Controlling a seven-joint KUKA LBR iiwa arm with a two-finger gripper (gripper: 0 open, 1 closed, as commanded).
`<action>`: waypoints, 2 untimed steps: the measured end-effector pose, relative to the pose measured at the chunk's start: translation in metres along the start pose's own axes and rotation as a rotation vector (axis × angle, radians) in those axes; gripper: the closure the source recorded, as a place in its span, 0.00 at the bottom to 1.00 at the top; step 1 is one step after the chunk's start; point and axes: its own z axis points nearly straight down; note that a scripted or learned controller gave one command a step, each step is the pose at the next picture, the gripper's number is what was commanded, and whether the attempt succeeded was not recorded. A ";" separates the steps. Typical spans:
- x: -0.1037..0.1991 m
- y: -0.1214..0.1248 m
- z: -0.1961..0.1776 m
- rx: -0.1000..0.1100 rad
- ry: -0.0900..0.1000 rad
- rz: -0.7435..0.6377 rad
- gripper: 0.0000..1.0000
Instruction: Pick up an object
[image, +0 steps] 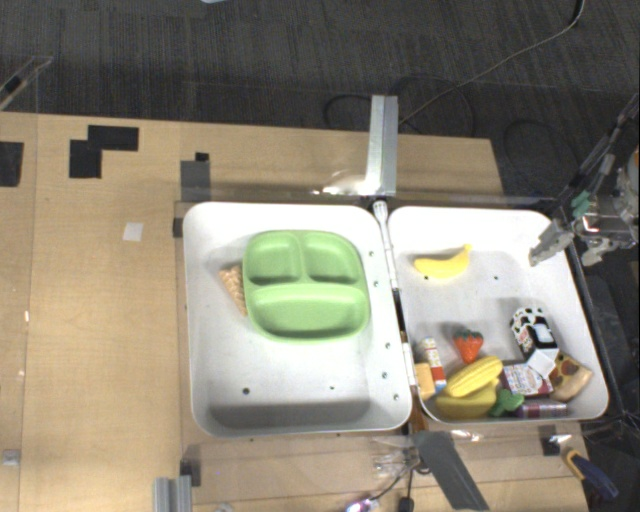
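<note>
The right bin (500, 225) holds a yellow banana (442, 263) near its back left. Clustered along its front are a red strawberry (469, 345), a yellow corn-like piece (474, 377), a black-and-white spotted item (530, 327), a small bottle (431, 355) and several small packets (524, 379). My gripper (566, 256) hangs over the bin's back right corner, above the rim. It is open with nothing between its fingers, and it stands well apart from the banana and the front cluster.
In the left bin (210, 380) lies a green divided plate (303, 284), with a tan waffle-like piece (233, 288) poking out from under its left edge. A metal post (383, 140) rises behind the seam between the bins.
</note>
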 end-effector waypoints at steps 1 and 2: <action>0.035 -0.026 0.137 -0.028 -0.008 0.008 0.00; 0.041 -0.045 0.166 -0.018 -0.006 -0.197 0.00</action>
